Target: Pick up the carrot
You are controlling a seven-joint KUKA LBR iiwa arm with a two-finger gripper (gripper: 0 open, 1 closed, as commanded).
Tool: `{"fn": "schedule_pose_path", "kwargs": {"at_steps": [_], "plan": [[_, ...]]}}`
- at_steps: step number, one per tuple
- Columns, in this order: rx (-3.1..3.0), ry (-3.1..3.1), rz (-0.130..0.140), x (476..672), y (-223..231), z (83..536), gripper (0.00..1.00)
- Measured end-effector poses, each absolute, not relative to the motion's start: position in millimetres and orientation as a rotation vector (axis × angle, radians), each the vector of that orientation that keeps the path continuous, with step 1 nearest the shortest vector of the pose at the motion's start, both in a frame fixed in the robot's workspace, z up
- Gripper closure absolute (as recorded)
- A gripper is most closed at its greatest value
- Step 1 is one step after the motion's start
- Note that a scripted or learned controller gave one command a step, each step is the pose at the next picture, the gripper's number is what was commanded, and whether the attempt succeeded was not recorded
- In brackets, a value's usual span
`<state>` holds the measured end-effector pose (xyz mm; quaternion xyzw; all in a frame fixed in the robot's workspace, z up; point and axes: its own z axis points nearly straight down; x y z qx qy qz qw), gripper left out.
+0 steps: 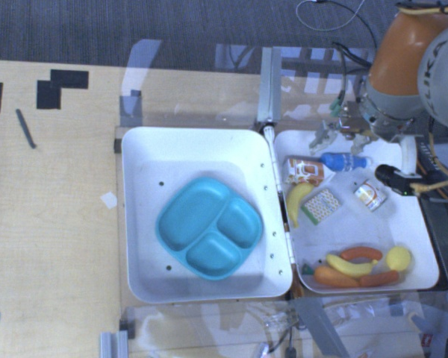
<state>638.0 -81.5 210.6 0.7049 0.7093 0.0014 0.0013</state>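
Note:
The carrot (331,276) is an orange tapered piece lying along the front wall of the right bin (425,233), near its front-left corner. It touches a yellow banana-like piece (349,265) just behind it. My gripper (342,131) hangs over the rear of the right bin, above a blue bottle (343,161) and far from the carrot. Its fingers are spread open with nothing between them.
Beside the carrot lie a red sausage (362,253), a reddish piece (381,278) and a lemon (398,258). A banana (297,200), a snack packet (306,171), a green-white box (321,205) and a small can (369,195) fill mid-bin. The left bin (145,200) holds a blue divided plate (209,226).

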Motion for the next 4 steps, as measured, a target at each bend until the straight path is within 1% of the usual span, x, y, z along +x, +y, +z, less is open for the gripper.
{"fn": "schedule_pose_path", "kwargs": {"at_steps": [1,2,3,4], "plan": [[2.488,1.903,0.022,572.9,-105.1,103.4,0.00],[2.630,1.716,0.005,533.0,-126.6,118.2,0.00],[2.627,1.716,0.011,534.9,-125.9,129.1,1.00],[2.643,1.690,0.006,508.7,-129.3,224.7,1.00]]}}
